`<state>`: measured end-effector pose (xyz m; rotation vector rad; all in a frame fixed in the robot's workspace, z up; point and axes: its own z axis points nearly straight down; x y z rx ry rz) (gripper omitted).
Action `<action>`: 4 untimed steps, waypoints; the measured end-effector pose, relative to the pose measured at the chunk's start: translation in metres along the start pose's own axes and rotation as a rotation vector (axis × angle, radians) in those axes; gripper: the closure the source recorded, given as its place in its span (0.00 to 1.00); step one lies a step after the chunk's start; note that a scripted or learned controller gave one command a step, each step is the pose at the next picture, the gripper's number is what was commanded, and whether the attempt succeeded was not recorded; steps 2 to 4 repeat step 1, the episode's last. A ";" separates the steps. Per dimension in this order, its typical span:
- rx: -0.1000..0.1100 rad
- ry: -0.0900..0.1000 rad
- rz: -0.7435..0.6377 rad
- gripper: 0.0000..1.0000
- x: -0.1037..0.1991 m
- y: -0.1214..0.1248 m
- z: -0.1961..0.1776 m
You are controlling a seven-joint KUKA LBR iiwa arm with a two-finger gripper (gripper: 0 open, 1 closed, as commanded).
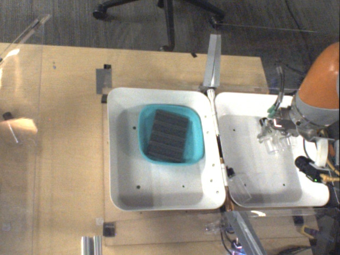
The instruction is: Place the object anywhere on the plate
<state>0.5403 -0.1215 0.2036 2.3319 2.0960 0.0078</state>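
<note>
A dark ribbed block (169, 135) lies flat on the blue plate (197, 142) in the left bin (119, 158), so the placement looks complete. The gripper (272, 136) hangs over the right bin (255, 179), well apart from the plate. Its fingers are too blurred to tell apart from together.

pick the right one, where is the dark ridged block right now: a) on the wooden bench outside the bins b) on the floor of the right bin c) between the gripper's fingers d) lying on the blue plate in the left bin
d, since the dark ridged block lies flat on the blue plate inside the left bin, well apart from the gripper, which hangs over the right bin.
</note>
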 end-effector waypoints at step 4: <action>0.000 0.000 0.000 0.00 0.000 0.000 0.000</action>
